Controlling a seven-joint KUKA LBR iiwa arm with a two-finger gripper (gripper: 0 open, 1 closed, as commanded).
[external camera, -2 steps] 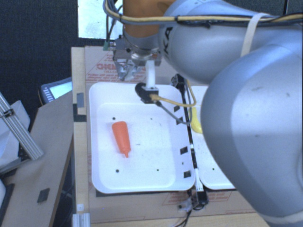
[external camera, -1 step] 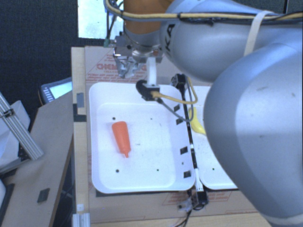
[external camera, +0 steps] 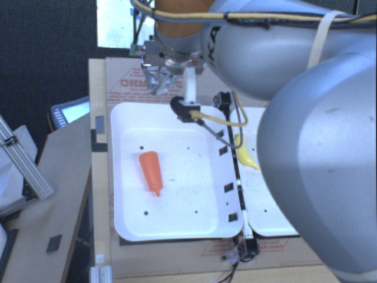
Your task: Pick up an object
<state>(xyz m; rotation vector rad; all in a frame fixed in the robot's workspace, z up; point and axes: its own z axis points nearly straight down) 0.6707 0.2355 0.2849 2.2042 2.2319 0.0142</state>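
An orange carrot-shaped object (external camera: 151, 171) lies in the left white bin (external camera: 123, 217), left of its middle, thick end toward the back. A yellow object (external camera: 244, 153) peeks out in the right bin (external camera: 265, 217), mostly hidden by the arm. My gripper (external camera: 159, 87) hangs above the back edge of the left bin, well behind the carrot and apart from it. Nothing shows between its fingers.
The big grey arm covers most of the right bin and the upper right of the view. A black cable clip and yellow cable (external camera: 200, 118) hang over the back of the left bin. A divider rail (external camera: 235, 181) runs between the bins. Cardboard (external camera: 126, 81) lies beneath.
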